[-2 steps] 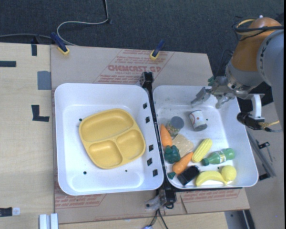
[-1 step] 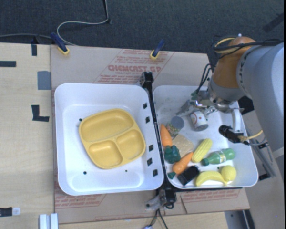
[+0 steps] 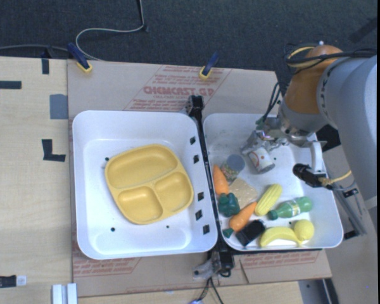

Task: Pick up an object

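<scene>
The right bin (image 3: 223, 126) holds a pile of toy foods along its front. Among them are an orange carrot (image 3: 220, 181), a second carrot (image 3: 242, 216), a corn cob (image 3: 268, 198), a green bottle (image 3: 291, 208), a banana (image 3: 278, 235) and a lemon (image 3: 304, 230). A grey round lid-like piece (image 3: 232, 164) lies near the bin's left wall. My gripper (image 3: 261, 156) hangs low over the bin's back middle, just right of the grey piece and above the corn. A small whitish and red thing shows at its tip; I cannot make out what it is.
The left bin (image 3: 88, 170) holds a yellow divided plate (image 3: 150, 182). A dark green toy (image 3: 228, 202), a black block (image 3: 250, 233) and a beige flat piece (image 3: 242, 189) crowd the right bin's front. The arm's orange band (image 3: 304, 87) looms over that bin's right side.
</scene>
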Available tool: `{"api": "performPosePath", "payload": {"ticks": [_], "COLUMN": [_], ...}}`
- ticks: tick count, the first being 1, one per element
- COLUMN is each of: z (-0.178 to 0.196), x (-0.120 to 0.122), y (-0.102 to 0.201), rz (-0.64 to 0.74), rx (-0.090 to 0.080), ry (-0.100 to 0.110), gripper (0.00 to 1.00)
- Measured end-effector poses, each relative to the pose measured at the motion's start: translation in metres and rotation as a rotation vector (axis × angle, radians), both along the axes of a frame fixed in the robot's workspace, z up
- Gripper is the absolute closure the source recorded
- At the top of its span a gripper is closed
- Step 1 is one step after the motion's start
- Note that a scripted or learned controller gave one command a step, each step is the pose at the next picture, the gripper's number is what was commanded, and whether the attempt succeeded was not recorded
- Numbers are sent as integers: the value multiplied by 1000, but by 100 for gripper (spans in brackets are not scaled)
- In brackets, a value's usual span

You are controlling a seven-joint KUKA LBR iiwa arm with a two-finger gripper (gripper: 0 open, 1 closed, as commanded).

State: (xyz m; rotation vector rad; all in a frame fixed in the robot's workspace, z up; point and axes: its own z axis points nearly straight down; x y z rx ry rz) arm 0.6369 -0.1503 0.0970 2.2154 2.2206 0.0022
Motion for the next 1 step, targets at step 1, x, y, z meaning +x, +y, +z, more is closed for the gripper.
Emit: {"api": "performPosePath", "payload": {"ticks": [1], "z": [88], "x": [-6], "y": [64], "rz": [1], "rx": [3], "ry": [4], "gripper": [100]}}
